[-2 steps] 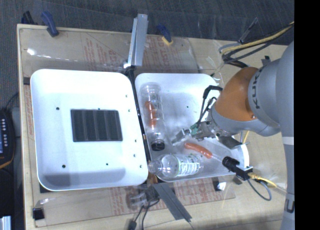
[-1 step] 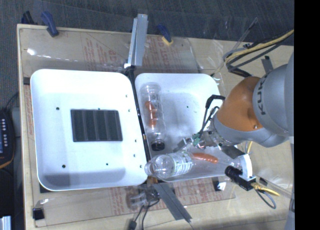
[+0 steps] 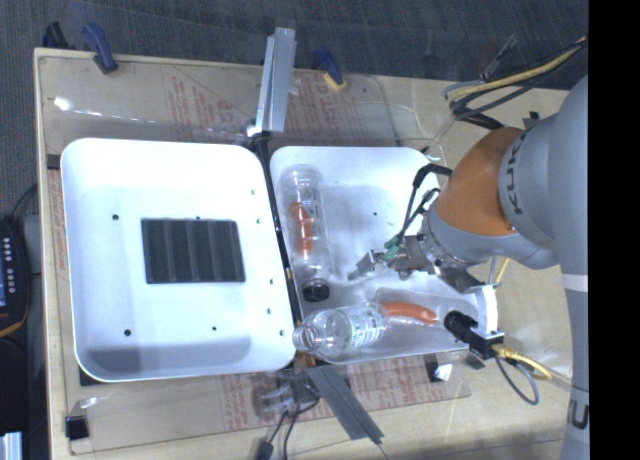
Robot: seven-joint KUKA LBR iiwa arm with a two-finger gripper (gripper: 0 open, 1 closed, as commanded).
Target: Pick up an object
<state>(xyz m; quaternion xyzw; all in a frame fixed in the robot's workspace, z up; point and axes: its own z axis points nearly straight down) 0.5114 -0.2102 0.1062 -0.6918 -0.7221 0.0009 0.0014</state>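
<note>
Two shallow white bins sit side by side on the desk (image 3: 400,98). The left bin (image 3: 100,248) has a dark ribbed panel (image 3: 193,250) lying flat near its middle. The right bin (image 3: 370,173) holds the clutter: a clear plastic bottle (image 3: 303,218) lies lengthwise along its left wall, with something orange showing through its side and a black cap (image 3: 316,291) at its lower end. A second clear bottle (image 3: 343,331) lies crumpled across the lower left corner of the same bin, and just beside it, to the right, an orange carrot-shaped piece (image 3: 410,312) rests on the bin floor.

The grey arm (image 3: 545,178), with its orange band (image 3: 470,193), reaches in from the right and hangs over the right half of that bin. Its tool (image 3: 375,261) sits low near the middle of the bin, above the orange piece and to the right of the upright-lying bottle, apart from both. Nothing shows between its tips, but whether they stand wide or narrow I cannot tell from here.

Blue clamps (image 3: 99,48) grip the far edge of the desk, and a grey metal bar (image 3: 274,78) stands between the bins at the back.
</note>
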